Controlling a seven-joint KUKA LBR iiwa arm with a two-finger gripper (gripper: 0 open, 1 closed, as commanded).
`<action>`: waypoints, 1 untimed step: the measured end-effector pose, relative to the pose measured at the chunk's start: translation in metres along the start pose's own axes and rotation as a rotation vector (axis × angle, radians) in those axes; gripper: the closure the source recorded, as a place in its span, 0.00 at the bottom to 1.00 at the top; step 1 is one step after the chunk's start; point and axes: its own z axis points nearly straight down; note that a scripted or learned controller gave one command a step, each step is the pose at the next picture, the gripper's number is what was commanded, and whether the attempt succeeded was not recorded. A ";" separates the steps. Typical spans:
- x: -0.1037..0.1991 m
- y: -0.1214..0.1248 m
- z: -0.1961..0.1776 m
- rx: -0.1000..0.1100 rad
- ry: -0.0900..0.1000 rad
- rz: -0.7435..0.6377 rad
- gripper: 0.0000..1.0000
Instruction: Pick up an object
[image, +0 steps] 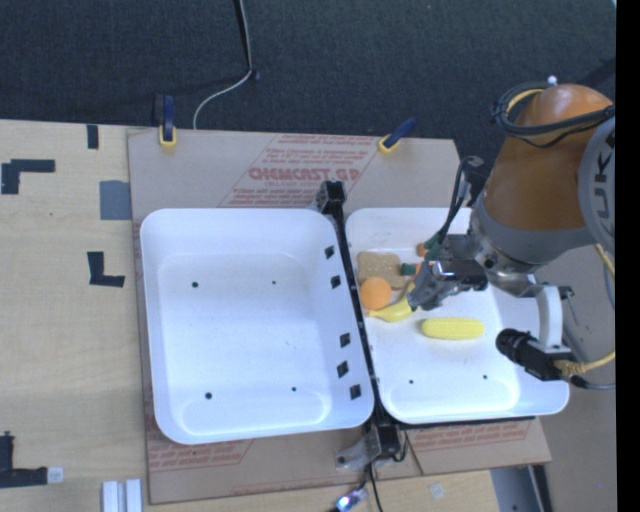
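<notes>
Now the gripper (432, 285) hangs low in the right bin (470, 400); how wide it stands I cannot tell. An orange ball (375, 293) and a yellow piece (393, 312) lie at its 9 o'clock, near the divider. A corn cob (452, 328) lies at 5 o'clock, long axis 3-to-9. I judge the ball nearest.
</notes>
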 end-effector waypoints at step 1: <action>0.041 -0.017 -0.088 -0.021 0.001 -0.009 1.00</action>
